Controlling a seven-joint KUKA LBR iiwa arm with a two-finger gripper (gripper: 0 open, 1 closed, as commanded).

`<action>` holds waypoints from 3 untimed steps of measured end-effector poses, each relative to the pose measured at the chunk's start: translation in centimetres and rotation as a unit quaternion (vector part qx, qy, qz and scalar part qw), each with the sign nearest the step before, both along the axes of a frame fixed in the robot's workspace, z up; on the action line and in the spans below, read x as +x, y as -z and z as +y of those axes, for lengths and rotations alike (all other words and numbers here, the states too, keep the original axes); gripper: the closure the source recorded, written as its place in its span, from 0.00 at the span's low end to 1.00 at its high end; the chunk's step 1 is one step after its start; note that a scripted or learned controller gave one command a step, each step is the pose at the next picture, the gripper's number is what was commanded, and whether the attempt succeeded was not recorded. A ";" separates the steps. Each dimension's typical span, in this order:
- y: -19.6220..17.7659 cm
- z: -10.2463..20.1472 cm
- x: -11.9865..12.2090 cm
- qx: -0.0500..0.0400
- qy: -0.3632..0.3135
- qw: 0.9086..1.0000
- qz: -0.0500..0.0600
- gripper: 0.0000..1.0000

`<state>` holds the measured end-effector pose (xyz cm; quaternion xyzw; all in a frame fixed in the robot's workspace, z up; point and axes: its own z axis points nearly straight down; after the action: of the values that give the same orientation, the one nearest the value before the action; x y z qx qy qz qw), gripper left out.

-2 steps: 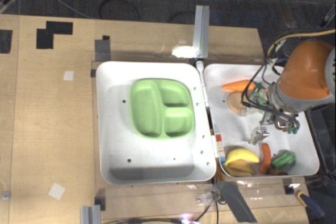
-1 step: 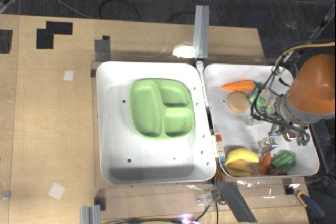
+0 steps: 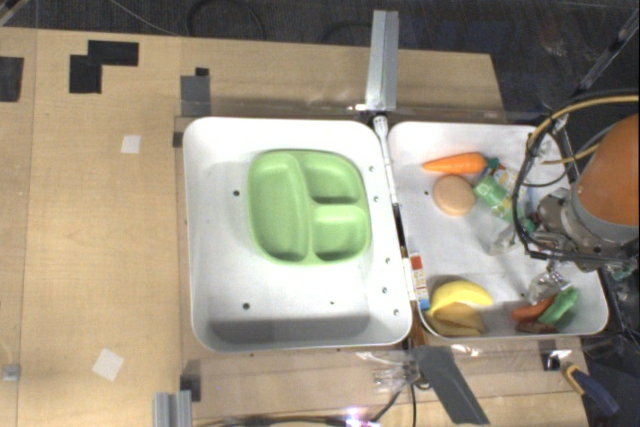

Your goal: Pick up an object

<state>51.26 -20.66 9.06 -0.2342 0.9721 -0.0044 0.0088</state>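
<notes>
Two shallow white plastic bins sit side by side on a pale wooden desk, dark carpet beyond at twelve o'clock. The pincer hangs low in the right bin; I cannot tell its grip. At its six o'clock, touching, lies a slim green and red toy. At ten o'clock, apart, a smooth tapered orange carrot.

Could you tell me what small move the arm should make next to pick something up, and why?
Probably a short descent: the gripper hovers at the right bin's near-right corner, above the red and green pieces, the closest items; the carrot lies farther off.
</notes>
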 end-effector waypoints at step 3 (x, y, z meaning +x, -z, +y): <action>0.0 6.6 5.2 -0.003 -0.238 0.971 0.000 0.00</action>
<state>56.45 -14.07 9.06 -0.4587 0.8885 -0.0048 0.0087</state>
